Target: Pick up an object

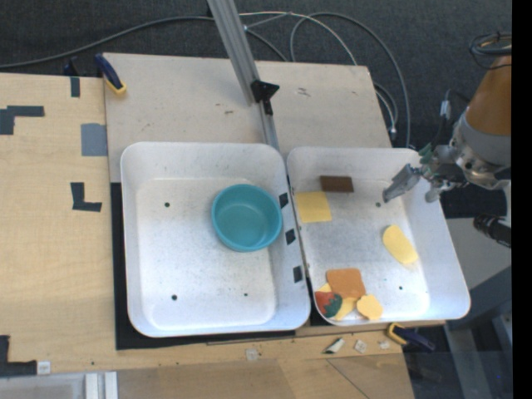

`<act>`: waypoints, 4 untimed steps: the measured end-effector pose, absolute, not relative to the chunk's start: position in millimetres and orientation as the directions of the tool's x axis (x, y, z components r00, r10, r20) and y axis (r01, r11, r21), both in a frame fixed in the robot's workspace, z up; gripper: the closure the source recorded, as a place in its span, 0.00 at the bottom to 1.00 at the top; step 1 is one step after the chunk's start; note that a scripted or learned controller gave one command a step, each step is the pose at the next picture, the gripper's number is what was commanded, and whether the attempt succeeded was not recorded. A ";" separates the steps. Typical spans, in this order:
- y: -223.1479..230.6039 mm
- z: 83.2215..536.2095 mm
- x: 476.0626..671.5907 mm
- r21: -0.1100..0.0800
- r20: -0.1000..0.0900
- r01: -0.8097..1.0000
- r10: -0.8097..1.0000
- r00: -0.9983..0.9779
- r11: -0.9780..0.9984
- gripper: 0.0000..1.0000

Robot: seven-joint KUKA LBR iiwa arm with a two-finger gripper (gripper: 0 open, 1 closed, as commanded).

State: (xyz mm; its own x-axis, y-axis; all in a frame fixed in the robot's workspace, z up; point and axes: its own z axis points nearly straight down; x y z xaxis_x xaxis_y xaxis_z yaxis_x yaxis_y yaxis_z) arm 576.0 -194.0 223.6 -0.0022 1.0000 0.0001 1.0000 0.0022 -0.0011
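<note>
Looking down on the desk (50, 248), we see two white bins side by side. Left bin (141, 248) holds a teal bowl (246, 216), upright, sitting toward its right half. Right bin (440, 264) holds the pickable items: a brown block (337, 184) near the back wall, a pale yellow square (314, 207) just in front and left of it, a yellow oval piece (400, 244) toward the right side, and a cluster at the front — an orange slab (345, 282), a small red-green-orange item (331, 304) touching its front left edge, and a small yellow round piece (369, 307) just beside it. Arm (486, 123) comes in from the right; the gripper (407, 188) hangs over the right bin's back right area, near the rim. We see one grey finger (399, 183) angled down-left and a second one (434, 191) further right, spread apart, so the gripper reads as released, with nothing between the fingers. Closest item is the yellow oval piece, below the gripper and apart from it. A grey metal pole (237, 48) slants over the back of the desk, and black cables (332, 32) loop behind the bins. A blue-yellow clamp (110, 73) sits at the back left corner of the board.
</note>
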 end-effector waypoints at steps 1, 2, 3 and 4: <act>-194.0 223.6 576.0 -0.001 0.000 1.000 1.000 -0.002 0.002 0.00; -196.9 179.6 574.3 -0.005 0.000 1.000 1.000 -0.001 0.001 0.00; -190.2 116.2 570.4 -0.008 0.002 1.000 1.000 -0.002 0.002 0.00; -190.2 92.2 573.6 0.009 -0.004 1.000 1.000 -0.003 0.003 0.00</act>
State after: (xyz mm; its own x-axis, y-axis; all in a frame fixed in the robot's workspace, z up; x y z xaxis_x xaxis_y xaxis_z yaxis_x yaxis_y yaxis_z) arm 573.6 -190.2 92.2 -0.0027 1.0000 -0.0044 1.0000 0.0027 0.0086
